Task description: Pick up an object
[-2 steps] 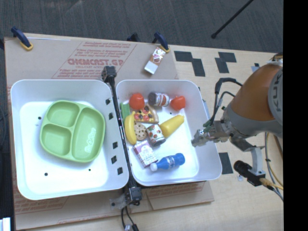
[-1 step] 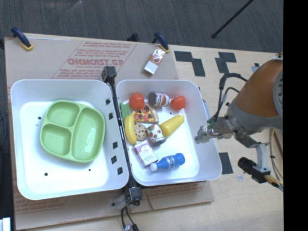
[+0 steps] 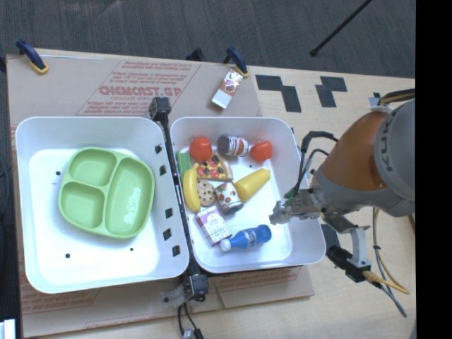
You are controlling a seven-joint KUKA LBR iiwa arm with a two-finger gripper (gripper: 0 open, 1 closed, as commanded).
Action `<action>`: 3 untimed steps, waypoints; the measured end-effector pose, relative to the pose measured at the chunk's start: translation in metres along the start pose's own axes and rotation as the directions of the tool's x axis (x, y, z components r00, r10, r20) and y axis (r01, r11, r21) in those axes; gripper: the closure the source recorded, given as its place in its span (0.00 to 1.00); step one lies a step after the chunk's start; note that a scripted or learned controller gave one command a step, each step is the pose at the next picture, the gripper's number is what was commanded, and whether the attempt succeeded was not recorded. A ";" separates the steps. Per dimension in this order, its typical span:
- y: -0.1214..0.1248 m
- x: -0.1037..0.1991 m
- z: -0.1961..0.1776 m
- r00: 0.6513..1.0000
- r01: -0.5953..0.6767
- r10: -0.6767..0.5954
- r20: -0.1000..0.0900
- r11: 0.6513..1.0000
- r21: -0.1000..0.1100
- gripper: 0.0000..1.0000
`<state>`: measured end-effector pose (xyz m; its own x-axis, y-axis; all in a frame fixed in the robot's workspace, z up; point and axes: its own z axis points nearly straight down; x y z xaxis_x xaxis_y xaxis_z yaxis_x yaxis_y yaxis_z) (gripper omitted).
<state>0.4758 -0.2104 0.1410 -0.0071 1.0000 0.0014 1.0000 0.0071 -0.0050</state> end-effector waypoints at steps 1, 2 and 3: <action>0.001 0.007 -0.158 1.000 -0.001 0.001 0.005 1.000 -0.009 1.00; 0.000 0.000 -0.037 1.000 -0.002 0.002 -0.001 1.000 0.000 1.00; 0.000 0.000 -0.006 1.000 0.000 0.000 0.000 1.000 0.000 1.00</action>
<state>0.4758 -0.2104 0.1468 -0.0071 1.0000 0.0011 1.0000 0.0071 -0.0047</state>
